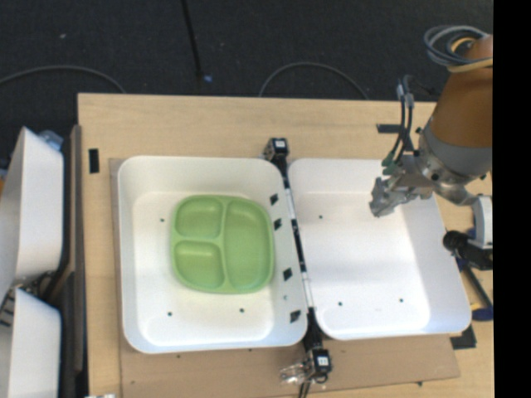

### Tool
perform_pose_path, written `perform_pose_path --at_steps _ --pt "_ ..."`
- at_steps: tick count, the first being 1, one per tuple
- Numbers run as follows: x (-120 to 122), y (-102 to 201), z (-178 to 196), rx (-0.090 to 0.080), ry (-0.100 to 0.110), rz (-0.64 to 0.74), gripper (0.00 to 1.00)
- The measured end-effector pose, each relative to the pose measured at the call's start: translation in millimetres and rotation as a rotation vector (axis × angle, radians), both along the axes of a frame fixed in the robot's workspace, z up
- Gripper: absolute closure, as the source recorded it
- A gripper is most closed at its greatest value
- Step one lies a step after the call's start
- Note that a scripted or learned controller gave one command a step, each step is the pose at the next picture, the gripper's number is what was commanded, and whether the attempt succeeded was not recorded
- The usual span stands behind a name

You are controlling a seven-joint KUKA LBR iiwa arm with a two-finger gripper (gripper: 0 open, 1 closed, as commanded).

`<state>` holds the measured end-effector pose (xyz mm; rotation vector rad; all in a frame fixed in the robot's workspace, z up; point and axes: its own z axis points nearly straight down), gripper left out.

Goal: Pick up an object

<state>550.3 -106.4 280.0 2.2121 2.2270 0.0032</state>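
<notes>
Gripper [383, 199] hung over the right-hand bin [373, 305], near that bin's far wall and well apart from the green plate [222, 243]; whether its fingers stood wide or narrow could not be told from this slanting view, and nothing showed between them.

Relative to the green plate, the arm [460, 114] stood far off to the right, beyond the clipped divider [292, 239] where the two bins met. The plate itself lay flat on the floor of the left-hand bin [141, 305], roughly in its middle, with bare white floor around it on every side.

It looked like a moulded plastic tray with three compartments, so probably light, stiff and not fragile, but smooth and likely slippery. Lying flat, it offered little to pinch from above; the raised outer rim, or one of the ridges between compartments, seemed the best place to take hold, one finger each side.

Room around the plate was fair: no bin wall crowded it, so a finger could come down outside the rim. Crossing from the right would call for clearing the divider and its clips just beside the plate's right edge.
</notes>
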Motion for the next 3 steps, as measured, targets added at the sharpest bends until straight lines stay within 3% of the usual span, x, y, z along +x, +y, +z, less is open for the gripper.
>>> perform_pose_path --at_steps 1,3 --pt "14 57 -14 0.001 0.003 0.000 1.00" --pt "19 148 -36 0.001 0.005 -0.001 1.00"
